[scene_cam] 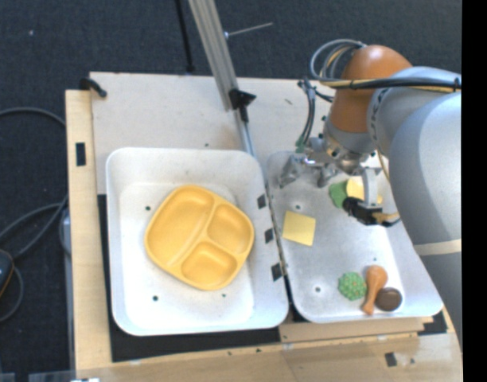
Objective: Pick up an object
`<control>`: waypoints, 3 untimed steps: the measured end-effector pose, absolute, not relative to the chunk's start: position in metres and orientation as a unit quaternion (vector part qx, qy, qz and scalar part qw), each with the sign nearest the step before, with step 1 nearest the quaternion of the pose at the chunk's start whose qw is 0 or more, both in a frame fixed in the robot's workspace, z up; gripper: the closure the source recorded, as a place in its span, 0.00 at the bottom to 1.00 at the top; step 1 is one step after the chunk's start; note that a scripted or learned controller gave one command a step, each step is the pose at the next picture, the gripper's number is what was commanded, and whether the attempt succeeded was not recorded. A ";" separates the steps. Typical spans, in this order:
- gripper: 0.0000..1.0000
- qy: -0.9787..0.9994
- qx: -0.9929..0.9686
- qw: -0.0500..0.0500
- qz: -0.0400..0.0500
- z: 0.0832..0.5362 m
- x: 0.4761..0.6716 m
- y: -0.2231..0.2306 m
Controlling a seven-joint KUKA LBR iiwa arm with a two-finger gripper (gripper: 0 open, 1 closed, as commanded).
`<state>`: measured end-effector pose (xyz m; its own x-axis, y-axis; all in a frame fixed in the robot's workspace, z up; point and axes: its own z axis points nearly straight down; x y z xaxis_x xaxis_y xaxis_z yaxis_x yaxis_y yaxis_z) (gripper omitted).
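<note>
Camera view: tool (348, 183) above right bin (323, 281).

Two bins (124, 173), one yellow plate (199, 236)

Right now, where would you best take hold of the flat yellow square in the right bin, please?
Grip the yellow square across two opposite edges, coming straight down from above. It lies flat on the right bin floor with bare space all around, so only its thin edges offer a hold.

Robot arm (422, 157): smooth grey casing, rounded orange band (369, 86) above wrist, looped grey cables (331, 58) alongside, metallic gripper (327, 169) hardware.
</note>
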<state>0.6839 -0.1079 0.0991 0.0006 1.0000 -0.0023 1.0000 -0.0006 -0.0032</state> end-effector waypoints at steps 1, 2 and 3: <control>1.00 -0.707 -0.707 -0.002 0.001 0.114 0.685 -0.109; 1.00 -0.708 -0.706 -0.003 -0.002 0.174 0.686 -0.101; 1.00 -0.707 -0.707 -0.003 -0.002 0.220 0.685 -0.108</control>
<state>0.6852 -0.1075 0.2203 -0.0008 1.0000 -0.0016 1.0000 0.0008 0.0067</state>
